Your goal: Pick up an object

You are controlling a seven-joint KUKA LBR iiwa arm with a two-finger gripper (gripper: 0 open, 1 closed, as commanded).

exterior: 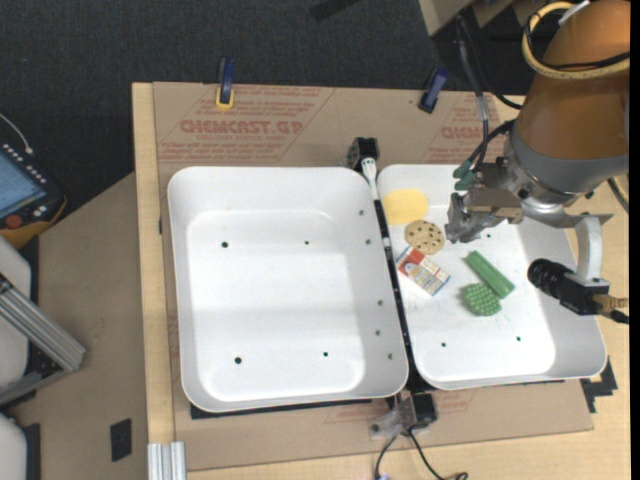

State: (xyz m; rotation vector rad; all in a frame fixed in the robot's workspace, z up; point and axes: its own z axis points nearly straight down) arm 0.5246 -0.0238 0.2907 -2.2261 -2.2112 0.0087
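Gripper (462, 230) over right bin (520, 363), grip state unclear, beside spotted disc (424, 234), board (250, 123) printed "CHEMCAST GP"

The arm (575, 98) is running off the picture at one o'clock, and it is covering the far right corner of the right bin (520, 358). The gripper (470, 223) is hanging too dark and small for its fingers to be read. The print on the small box (423, 270) is blurring past reading.
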